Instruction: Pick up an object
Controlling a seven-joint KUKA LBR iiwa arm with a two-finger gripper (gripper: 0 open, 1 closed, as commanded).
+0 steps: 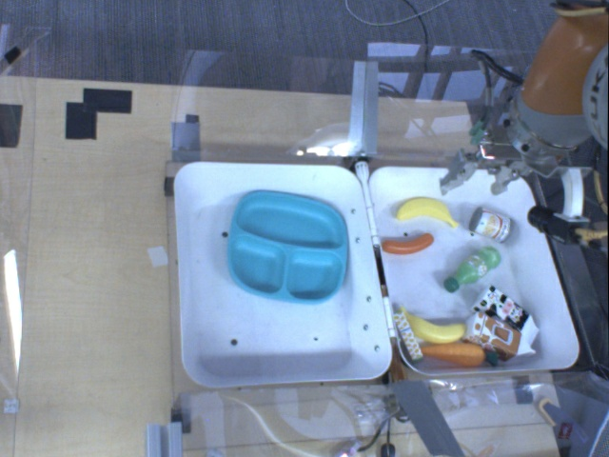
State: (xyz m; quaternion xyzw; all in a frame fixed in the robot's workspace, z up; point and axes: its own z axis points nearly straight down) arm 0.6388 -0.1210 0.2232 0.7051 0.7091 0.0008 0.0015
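Note:
My gripper [479, 177] hangs over the far edge of the right bin [561, 298], open, with nothing between its fingers. Just below it lie a yellow banana [426, 210] and a small can [490, 225] on its side. Farther forward are a red sausage [406, 244] and a green bottle [471, 268]. At the bin's near edge sit a second banana [434, 329], a carrot [453, 354], a black-and-white carton [500, 305] and a brown box [489, 331].
The left bin [205, 331] holds a blue divided plate [285, 246]. A metal post [364, 108] stands behind the divider between the bins. The arm's orange band [561, 55] is at the top right.

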